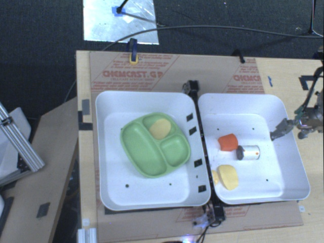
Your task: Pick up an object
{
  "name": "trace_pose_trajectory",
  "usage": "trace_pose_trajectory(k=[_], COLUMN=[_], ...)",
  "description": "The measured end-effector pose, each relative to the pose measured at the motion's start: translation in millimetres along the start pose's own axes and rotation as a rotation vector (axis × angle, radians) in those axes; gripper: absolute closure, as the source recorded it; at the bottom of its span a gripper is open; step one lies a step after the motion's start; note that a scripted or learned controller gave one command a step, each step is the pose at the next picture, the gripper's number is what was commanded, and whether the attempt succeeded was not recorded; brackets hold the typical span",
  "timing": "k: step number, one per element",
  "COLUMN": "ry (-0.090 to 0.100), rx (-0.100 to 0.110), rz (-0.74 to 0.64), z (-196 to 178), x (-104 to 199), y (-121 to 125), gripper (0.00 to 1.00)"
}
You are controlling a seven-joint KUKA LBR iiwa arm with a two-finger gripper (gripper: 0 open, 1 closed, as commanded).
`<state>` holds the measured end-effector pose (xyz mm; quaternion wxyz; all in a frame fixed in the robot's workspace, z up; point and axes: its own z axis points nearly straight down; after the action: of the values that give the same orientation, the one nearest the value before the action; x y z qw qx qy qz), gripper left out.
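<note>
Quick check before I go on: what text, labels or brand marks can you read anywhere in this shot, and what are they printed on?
"CHEMCAST GP" in red, on the brown board behind the left bin.
A second red print of the same kind, on the board behind the right bin, is too faint and skewed to read.
No print can be made out on the green tray, the orange block or the yellow pieces.

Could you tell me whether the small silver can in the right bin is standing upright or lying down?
Lying down: the silver can shows its long side, dark end toward the orange block.
</note>
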<state>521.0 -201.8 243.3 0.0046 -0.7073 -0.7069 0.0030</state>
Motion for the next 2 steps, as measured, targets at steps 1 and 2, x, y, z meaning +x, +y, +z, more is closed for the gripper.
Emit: trace_pose_trajectory(k=[1,2], ry=[-0.003,-0.003], rx=[-0.012,-0.013], rz=[-0.004,-0.002], z=[-6.9,41.5], x=[1.0,9.6], y=[2.5,-1.2], gripper=[0.0,0.0])
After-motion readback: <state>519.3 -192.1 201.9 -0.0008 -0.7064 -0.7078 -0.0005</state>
